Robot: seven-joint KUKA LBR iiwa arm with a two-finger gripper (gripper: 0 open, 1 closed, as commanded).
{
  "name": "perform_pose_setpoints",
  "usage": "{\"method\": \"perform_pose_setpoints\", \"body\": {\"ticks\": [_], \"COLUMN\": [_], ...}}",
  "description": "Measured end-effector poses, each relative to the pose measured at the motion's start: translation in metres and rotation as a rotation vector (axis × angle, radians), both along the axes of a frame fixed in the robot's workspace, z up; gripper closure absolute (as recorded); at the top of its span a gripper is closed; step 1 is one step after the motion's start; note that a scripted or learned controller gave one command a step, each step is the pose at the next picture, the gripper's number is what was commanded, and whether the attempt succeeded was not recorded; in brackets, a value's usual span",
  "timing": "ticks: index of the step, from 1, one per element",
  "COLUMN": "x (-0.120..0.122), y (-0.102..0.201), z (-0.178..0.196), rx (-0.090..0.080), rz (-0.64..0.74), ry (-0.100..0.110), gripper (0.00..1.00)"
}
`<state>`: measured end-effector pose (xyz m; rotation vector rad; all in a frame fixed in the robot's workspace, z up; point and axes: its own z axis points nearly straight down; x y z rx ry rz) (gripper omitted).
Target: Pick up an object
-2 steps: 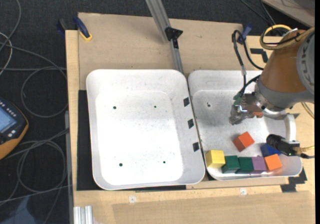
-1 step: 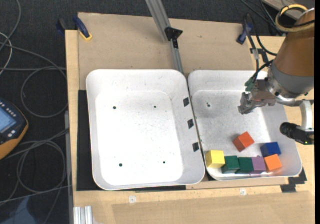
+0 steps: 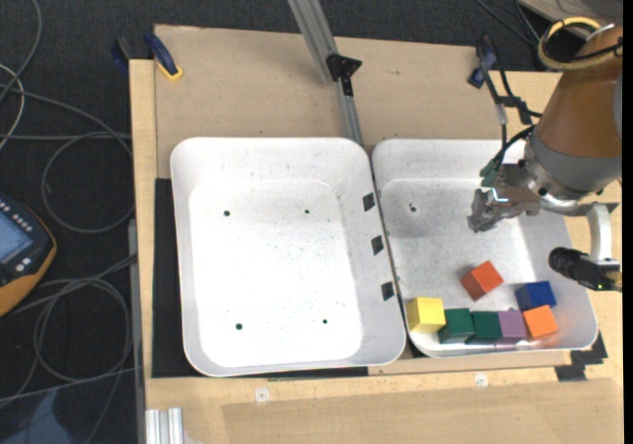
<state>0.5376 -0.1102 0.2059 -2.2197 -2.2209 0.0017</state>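
Grey and compact, the claw [image 3: 485,212] hangs over the far part of the right bin [image 3: 435,175]; whether it is spread or pressed together cannot be told from this slant, and nothing shows in it. Just nearer lies a red-orange block [image 3: 483,279], tilted and apart from the others. Along the near wall sit a yellow block [image 3: 427,312], two green blocks [image 3: 472,324], a purple block [image 3: 512,323], an orange block [image 3: 540,320] and a blue block [image 3: 535,295], packed touching. The lone red-orange block looks the easiest target: centre above it, turn the wrist to match its tilt, then descend straight. The left bin [image 3: 198,234] lies well apart.
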Motion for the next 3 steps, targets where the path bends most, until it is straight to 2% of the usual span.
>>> {"method": "perform_pose_setpoints", "body": {"ticks": [2, 3], "x": [-0.001, 0.008], "y": [0.102, 0.159], "z": [0.003, 0.004], "rx": [0.003, 0.002], "rz": [0.006, 0.007], "ry": [-0.001, -0.003], "gripper": [1.00, 1.00]}}
